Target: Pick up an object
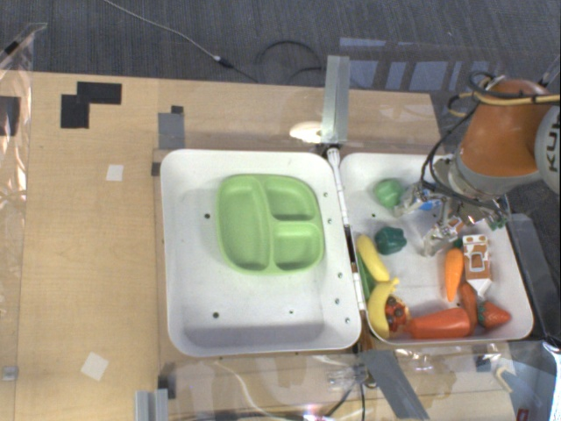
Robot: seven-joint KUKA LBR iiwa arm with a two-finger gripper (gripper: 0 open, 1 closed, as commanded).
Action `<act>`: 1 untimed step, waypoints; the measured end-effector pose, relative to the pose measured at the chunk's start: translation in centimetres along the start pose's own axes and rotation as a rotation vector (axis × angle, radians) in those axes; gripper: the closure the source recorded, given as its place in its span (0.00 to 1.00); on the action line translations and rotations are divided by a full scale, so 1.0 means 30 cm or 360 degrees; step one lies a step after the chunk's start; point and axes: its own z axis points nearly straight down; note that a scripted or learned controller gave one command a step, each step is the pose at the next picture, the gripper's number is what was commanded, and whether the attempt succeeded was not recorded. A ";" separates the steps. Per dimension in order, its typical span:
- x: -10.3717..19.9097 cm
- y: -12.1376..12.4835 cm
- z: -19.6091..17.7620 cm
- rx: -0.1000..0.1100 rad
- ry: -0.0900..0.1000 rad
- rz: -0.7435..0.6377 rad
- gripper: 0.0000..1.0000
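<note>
Wooden bench [88, 261] under two white bins [188, 323]

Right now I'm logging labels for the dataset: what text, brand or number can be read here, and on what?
"KU", cut off at the frame edge: on the grey arm by its orange band.
Small white carton in the right bin: orange print, too blurred to read.
Nothing else legible.

The arm [508, 134] runs off the right edge. The gripper [443, 226] is a blur — finger gap unreadable.
</note>
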 end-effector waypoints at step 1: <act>0.059 -0.067 0.000 -0.0001 0.0002 -0.0243 0.00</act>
